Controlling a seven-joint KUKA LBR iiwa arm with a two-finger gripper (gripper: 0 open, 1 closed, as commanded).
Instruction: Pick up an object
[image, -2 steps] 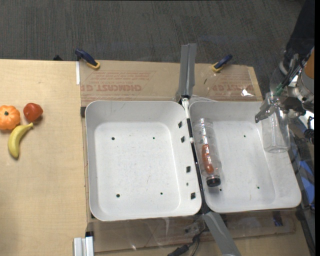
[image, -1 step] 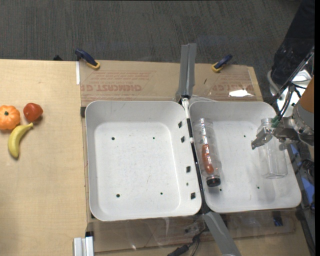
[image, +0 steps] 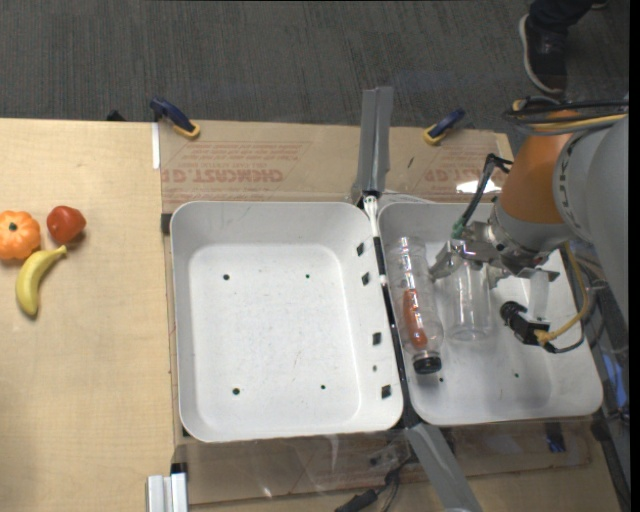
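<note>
Clear plastic bottle (image: 413, 305), dark cap at the lower end, red-orange contents or label showing through: lying lengthwise in the right bin (image: 560, 395), close along that bin's left wall, right of centre in the frame. Label wording too small to read. A second transparent item (image: 466, 300) is lying just right of it; outline hard to make out against the white floor.

Gripper (image: 470, 258): hanging over the right bin's upper part, beside the bottle's upper end. How far it is spread cannot be told, and nothing is showing plainly in its grasp. Arm (image: 585, 190) is entering from the right, partly cut off by the frame edge, covering part of the bin.

Left bin (image: 190, 330): sitting centre frame. Cardboard sheet (image: 235, 165) behind it is bearing mirrored red print, not legible with certainty. Two clamps (image: 175, 117) are gripping its upper edge.

Far left on the bench: orange fruit (image: 17, 236), red fruit (image: 66, 224), banana (image: 34, 280), clustered together.
</note>
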